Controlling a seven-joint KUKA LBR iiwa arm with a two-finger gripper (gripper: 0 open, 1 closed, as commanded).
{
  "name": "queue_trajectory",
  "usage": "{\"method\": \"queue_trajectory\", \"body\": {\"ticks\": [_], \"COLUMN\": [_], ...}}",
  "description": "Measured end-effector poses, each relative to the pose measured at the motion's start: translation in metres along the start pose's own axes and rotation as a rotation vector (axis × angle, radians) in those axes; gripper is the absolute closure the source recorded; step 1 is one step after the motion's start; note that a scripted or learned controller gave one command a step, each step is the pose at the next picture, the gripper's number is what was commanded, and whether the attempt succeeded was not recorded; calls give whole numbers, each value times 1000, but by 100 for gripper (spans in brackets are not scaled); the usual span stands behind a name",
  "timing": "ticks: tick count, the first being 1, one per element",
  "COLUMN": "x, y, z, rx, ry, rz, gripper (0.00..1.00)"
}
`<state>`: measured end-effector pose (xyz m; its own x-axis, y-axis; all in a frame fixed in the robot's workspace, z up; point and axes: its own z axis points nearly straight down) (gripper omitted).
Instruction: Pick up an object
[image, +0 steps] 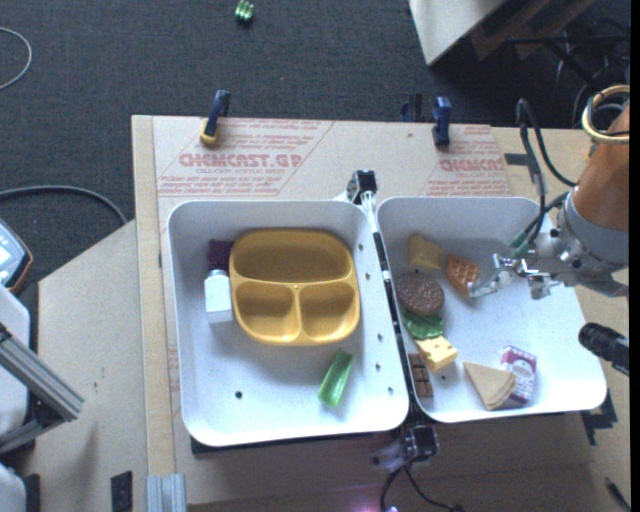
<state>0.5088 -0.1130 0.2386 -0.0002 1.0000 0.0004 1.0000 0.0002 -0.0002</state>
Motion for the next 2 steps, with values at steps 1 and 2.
{"method": "queue_trajectory", "body": {"ticks": [1, 2], "x": [1, 6], "y": [1, -2], "z": [63, 126], "rx": [8, 7], "ry": [2, 2], "rz": [1, 0], "gripper": [0, 0]}}
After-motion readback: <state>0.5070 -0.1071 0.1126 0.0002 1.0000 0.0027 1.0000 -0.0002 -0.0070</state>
